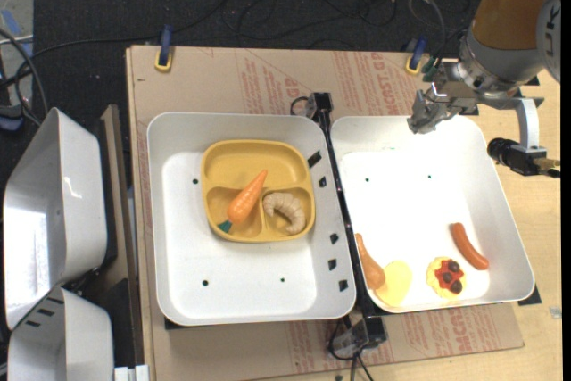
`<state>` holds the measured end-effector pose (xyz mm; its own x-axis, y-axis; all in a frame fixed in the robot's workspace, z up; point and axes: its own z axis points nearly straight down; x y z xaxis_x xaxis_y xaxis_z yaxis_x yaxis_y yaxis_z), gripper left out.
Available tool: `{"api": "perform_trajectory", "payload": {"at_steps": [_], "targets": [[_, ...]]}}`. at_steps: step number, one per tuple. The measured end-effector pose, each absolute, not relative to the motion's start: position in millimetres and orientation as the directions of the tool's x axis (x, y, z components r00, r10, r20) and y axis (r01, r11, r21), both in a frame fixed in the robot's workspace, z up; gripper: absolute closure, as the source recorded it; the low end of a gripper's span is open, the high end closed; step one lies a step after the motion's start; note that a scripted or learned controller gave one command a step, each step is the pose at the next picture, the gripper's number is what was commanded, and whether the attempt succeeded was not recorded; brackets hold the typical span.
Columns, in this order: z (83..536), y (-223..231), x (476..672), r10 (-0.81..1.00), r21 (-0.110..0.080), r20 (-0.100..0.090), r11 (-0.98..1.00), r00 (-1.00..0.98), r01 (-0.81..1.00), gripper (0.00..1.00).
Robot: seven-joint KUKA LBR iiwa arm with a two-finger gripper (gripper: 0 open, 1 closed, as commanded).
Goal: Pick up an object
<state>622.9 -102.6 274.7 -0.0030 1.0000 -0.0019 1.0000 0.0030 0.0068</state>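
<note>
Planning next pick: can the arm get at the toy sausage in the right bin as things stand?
Probably yes. The toy sausage lies alone on open floor in the right bin, apart from the small pizza. The end effector hangs over the bin's far edge; nothing stands between.

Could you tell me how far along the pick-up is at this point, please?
No object has been lifted. The gripper hangs over the right bin's far edge. The sausage, pizza slice and other toys lie at its near side. Approach, grasp and lift all remain.

An orange-red toy sausage (469, 246) lies flat and slanted in the right white bin (419, 161), beside a small round yellow tart (446, 276).
</note>
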Motion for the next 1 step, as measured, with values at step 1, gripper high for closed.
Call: {"api": "perform_trajectory", "payload": {"at_steps": [1], "targets": [[270.6, -56.8, 621.0, 1.000, -0.001, 0.001, 0.007, -0.007, 1.000, 1.00]]}}
